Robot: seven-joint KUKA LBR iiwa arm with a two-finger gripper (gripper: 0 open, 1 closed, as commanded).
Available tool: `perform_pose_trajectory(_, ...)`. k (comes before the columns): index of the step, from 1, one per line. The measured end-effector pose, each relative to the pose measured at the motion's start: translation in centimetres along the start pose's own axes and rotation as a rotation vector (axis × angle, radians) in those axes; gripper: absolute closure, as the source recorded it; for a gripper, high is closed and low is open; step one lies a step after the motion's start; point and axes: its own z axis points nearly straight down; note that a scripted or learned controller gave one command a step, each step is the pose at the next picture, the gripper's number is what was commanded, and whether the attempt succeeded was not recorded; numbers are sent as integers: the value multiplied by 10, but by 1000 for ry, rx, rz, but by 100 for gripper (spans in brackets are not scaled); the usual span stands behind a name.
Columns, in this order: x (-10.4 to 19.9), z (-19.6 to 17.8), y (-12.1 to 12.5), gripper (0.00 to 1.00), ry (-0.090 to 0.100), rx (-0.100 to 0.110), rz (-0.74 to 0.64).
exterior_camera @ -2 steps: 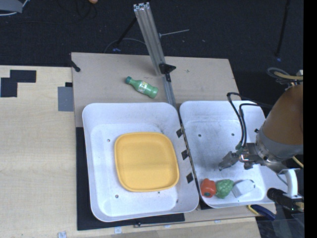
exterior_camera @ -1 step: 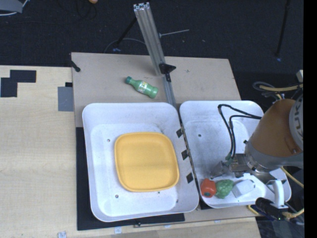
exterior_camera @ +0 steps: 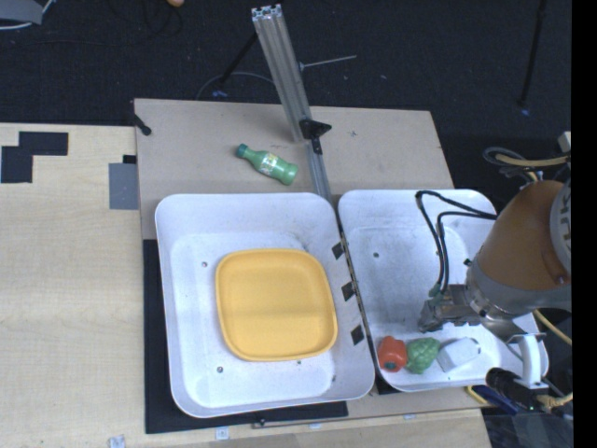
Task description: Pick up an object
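Down in the near corner of the right bin [exterior_camera: 392,222] I see three small things in a row: a red pepper-like piece [exterior_camera: 392,353], a green leafy one [exterior_camera: 423,354] touching it, and a pale white block [exterior_camera: 459,354] just beside that. My gripper [exterior_camera: 441,312] sits just above them, over the green piece and the white block; from this angle I cannot tell how its fingers stand, and I see nothing between them. The arm [exterior_camera: 522,241], with its orange band, reaches in from the right, a black cable [exterior_camera: 437,227] looping across the bin floor behind it. The left bin [exterior_camera: 187,222] holds a yellow plate [exterior_camera: 275,302] lying flat near its middle. Behind the bins, on the brown board [exterior_camera: 187,147], a green bottle [exterior_camera: 267,164] lies on its side near a slanting metal rail [exterior_camera: 287,68].
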Motion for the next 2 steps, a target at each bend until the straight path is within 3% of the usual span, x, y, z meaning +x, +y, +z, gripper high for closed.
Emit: perform_pose_trajectory(2,10,-104,3,100,-1,-6,-2)
